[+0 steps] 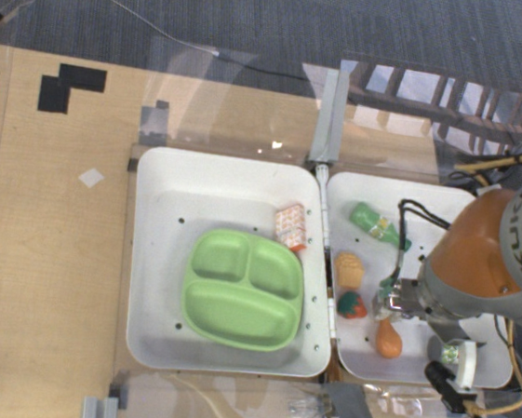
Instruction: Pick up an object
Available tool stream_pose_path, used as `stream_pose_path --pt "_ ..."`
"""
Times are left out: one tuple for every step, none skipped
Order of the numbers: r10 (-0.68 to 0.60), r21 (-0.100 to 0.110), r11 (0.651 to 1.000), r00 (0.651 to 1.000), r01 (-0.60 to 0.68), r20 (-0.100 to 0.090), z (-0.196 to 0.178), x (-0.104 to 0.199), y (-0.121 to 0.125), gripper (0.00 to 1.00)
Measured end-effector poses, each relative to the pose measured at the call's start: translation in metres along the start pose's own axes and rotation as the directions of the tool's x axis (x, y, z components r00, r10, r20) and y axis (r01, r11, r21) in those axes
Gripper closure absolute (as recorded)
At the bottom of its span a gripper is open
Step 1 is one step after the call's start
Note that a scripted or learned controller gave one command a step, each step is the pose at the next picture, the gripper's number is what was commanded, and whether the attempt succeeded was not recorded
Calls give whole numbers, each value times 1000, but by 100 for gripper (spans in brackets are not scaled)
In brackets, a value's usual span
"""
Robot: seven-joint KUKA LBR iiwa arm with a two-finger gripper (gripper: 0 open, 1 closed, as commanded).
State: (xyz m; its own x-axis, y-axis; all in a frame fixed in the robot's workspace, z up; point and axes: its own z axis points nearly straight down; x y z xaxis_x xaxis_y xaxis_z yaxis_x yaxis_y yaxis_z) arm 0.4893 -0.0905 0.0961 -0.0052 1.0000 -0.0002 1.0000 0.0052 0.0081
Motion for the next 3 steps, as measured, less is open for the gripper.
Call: stream_pose_path --pt "0 4 1000 1000 0 -1 -89 91 13 100" --pt "2 6 1000 1000 -2 0 -88 81 -1 100" --pt "1 5 1000 1000 -1 1 -88 -5 -1 100"
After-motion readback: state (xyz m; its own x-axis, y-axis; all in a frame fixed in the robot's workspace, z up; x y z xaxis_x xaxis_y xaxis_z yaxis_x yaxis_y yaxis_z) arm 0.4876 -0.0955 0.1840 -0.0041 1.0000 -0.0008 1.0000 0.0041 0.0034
